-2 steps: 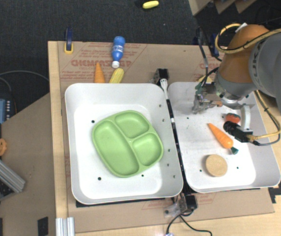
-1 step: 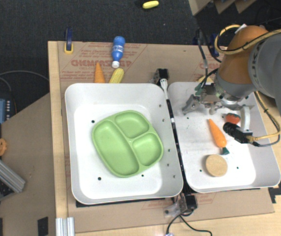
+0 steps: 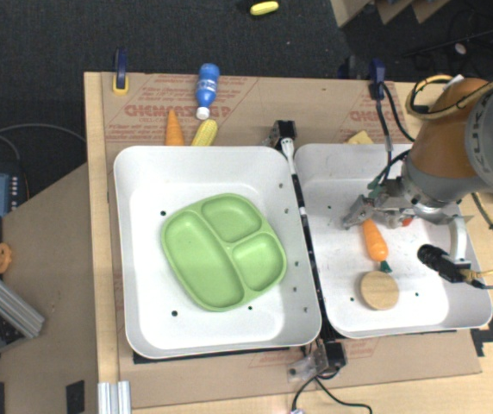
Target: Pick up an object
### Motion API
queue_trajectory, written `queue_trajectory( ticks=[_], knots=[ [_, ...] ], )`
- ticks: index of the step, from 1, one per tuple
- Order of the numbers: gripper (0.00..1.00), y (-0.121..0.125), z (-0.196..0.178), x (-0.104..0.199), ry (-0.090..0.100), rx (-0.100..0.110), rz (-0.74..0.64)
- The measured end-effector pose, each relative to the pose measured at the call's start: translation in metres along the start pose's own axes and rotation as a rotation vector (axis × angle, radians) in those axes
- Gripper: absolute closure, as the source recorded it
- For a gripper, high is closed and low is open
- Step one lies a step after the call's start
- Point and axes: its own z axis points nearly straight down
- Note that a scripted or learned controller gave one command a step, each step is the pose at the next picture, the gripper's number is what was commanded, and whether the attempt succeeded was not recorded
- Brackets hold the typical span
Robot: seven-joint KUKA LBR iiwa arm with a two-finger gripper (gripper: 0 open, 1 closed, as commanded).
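While arm (image 3: 453, 136) bends over right bin (image 3: 333, 231), jaws (image 3: 374, 212) above carrot (image 3: 375, 240), grip state unclear

gripper (image 3: 374, 216) over carrot (image 3: 375, 240) in right bin (image 3: 337, 317); green plate (image 3: 222, 251) left.

One fixed camera is looking down at a slant (from above) on the desk (image 3: 229, 97), taking in both bins (image 3: 143, 257).
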Motion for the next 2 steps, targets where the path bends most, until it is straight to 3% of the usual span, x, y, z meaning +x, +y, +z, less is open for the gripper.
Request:
queue_trajectory(
  ticks=[1,2],
  knots=[
    [1.00,0.003,-0.011,0.002,-0.001,-0.006,-0.001],
    [1.00,-0.011,-0.107,0.075,0.000,-0.015,-0.011]
  ],
)
